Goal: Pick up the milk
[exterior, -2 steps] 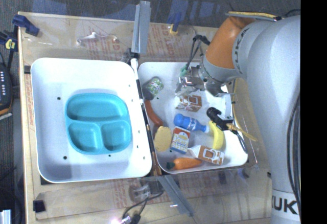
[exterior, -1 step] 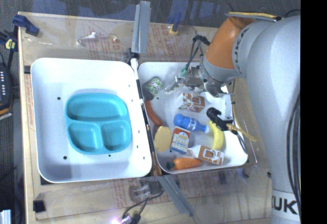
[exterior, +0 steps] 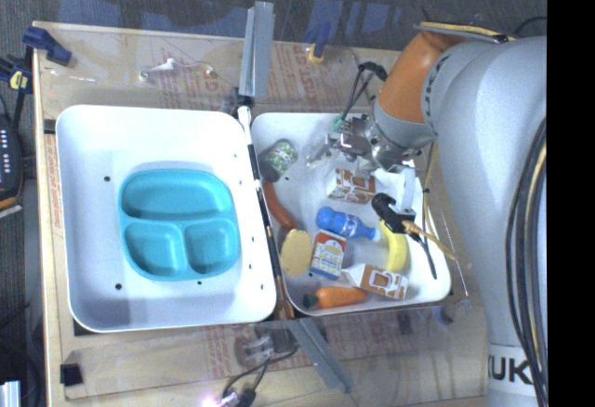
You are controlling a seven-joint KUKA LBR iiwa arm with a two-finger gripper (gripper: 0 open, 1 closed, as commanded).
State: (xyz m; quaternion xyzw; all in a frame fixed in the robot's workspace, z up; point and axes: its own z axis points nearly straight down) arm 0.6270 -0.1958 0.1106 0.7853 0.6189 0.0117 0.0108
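Two white and brown cartons lie in the right bin [exterior: 437, 289], and I cannot tell which of them is the milk. The first carton [exterior: 354, 184] lies flat in the middle of the bin, toward its far right corner, just below the gripper [exterior: 356, 147]. The second carton [exterior: 381, 282] lies on its side near the bin's near edge.

Between the two cartons there is one blue bottle [exterior: 342, 224], lying down, and one small box [exterior: 327, 256] with an orange and blue print, touching the bottle's near side. One banana [exterior: 397, 252] lies beside the bottle, toward the right edge. One carrot [exterior: 339, 298] lies along the near edge, touching the second carton. One yellow block [exterior: 296, 253] is at the left edge, next to the box. One sausage [exterior: 276, 203] lies along the left edge, and one green round thing [exterior: 279, 154] is near the far left corner.

The left bin [exterior: 84, 210] holds one blue tray [exterior: 177, 221] with three compartments.

The arm [exterior: 465, 117] comes in from the right over the right bin's far right corner, its orange band [exterior: 409, 85] above the wrist. The gripper hangs low over the far part of this bin. It partly covers the first carton's far end. Whether the gripper is spread or closed, I cannot tell; nothing is seen in its grip.
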